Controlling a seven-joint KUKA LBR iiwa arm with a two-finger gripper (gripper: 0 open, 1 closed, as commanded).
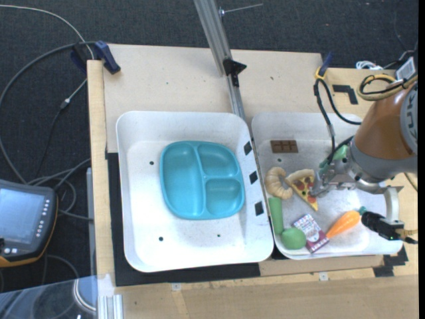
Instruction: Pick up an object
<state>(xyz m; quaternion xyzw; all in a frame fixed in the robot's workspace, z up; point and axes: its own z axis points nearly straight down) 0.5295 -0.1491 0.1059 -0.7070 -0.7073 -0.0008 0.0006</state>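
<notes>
Camera view looks down on two bins on the bench (166, 65); the left bin (133, 178) holds a blue tray (201, 179); the right bin (292, 128) holds the loose things. The arm (388, 131) reaches into the right bin, and its claw (323, 183) sits low beside the pizza slice (305, 183), close to it or touching; whether the claw is apart or together I cannot tell, and nothing shows clamped in it. Near by lie a pretzel (277, 181), touching the slice on its left, a chocolate bar (284, 147) behind, a carrot (344, 223) and a pink packet (311, 230) toward the front, and a green piece (285, 228) by the bin wall. The slice looks the likeliest target; it is flat and thin, so the claw may slide over it or only nudge it; the pretzel crowding it may be pushed along or caught too.
</notes>
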